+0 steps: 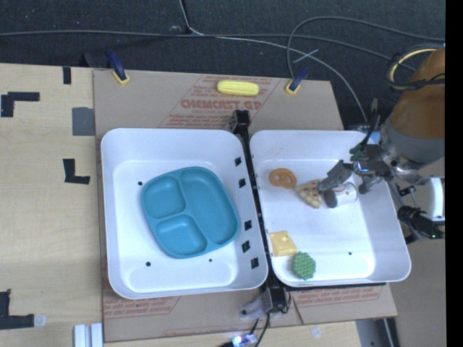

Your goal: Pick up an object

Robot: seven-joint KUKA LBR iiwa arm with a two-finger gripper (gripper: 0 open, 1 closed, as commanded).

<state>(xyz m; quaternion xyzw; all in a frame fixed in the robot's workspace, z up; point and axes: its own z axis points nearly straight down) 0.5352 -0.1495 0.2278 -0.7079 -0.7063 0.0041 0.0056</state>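
Your gripper [331,191] is hanging in the right bin [376,266], just beside the tan toy [309,193]; you cannot tell whether it is open or closed.

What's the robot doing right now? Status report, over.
Gripper low in right bin, beside tan piece; hold unconfirmed. Brown ring, yellow block, green ball lie apart from it. Nothing blocking.

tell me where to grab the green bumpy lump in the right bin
Probably across the middle of the green bumpy lump, pincer coming straight down: it is roundish with no handle, and the yellow block at its upper left and the white bin's near wall crowd its sides.
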